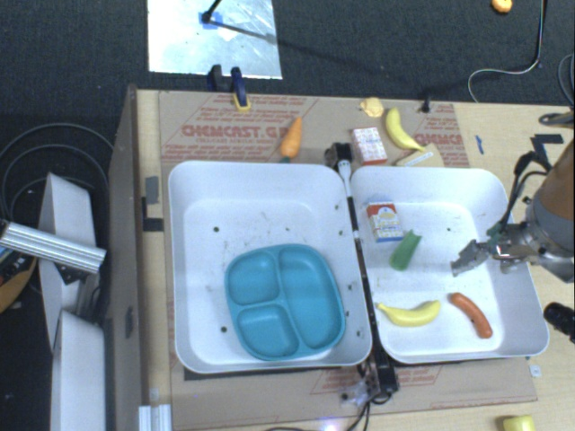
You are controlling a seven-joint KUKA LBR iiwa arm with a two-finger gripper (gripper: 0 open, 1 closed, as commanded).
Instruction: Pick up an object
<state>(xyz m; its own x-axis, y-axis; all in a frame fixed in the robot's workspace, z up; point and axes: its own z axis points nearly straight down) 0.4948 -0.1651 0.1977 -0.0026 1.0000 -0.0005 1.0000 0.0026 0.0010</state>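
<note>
Nothing is lifted yet: gripper (pixel 471 257) hangs over the bin (pixel 449 348), its state unclear, sausage (pixel 472 314) just below it.

1. Around the green block (pixel 405 250) in the right bin (pixel 503 196), bare floor lies open to its right
2. Just above-left stands a small carton (pixel 385 221)
3. Below lie a banana (pixel 411 312) and sausage (pixel 472 314)

A blue divided plate (pixel 286 302) is seen in the left bin (pixel 193 196). Beyond the bins, a carrot (pixel 290 138) and a second banana (pixel 398 130) are laid on the table (pixel 225 128).
</note>
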